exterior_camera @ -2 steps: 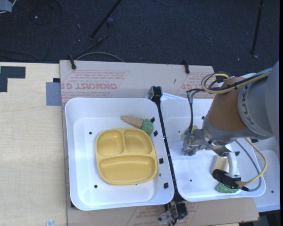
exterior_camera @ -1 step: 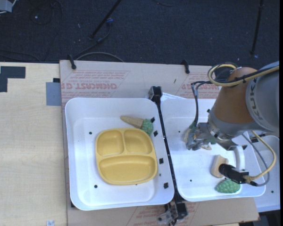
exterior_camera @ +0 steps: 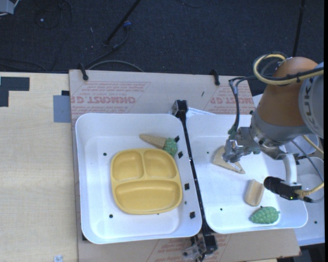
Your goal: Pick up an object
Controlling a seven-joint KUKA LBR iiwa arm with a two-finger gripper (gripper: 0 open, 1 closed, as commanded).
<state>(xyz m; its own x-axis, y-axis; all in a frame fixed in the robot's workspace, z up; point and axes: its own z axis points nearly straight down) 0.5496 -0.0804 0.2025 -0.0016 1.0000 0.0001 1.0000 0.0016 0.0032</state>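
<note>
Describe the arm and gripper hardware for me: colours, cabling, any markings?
The arm has a broad orange section and a grey link with dark lettering cut off at the frame edge. A yellowish hose loop sits on top; black cables run down beside it. The gripper is small, metallic grey, with dark parts.

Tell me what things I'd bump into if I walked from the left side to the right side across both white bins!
yellow divided plate → green-topped cone toy → black divider between the bins → tan wedge under the pincer → small tan block → green bumpy toy
</note>
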